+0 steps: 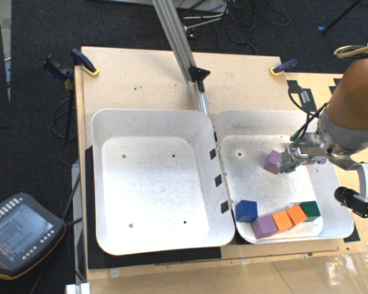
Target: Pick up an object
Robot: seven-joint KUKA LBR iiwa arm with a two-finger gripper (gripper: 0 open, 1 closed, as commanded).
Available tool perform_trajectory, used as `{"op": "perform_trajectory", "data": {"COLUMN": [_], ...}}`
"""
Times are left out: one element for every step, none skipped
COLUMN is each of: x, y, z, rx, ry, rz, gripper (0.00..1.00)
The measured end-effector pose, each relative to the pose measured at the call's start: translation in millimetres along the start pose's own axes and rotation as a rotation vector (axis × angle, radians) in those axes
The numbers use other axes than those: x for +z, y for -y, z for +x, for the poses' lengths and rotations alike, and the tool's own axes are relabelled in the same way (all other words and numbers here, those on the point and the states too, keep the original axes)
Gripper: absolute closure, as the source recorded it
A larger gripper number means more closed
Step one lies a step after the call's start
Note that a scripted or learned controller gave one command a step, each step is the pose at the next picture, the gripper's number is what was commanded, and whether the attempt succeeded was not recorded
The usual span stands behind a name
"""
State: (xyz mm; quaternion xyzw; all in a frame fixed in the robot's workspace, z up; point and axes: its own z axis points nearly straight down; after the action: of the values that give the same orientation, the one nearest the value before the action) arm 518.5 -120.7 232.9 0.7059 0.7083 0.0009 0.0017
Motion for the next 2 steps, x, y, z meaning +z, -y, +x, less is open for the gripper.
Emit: {"op": "perform_trajectory", "data": {"x": [-8.9, -16.2], "y": [-31.0, -52.8], "z": [51.3, 100.4], "rx": [-0.004, -0.005], "ry": [-0.002, -0.003], "rz": [0.0, 0.001], "gripper": [1.0, 1.0]}}
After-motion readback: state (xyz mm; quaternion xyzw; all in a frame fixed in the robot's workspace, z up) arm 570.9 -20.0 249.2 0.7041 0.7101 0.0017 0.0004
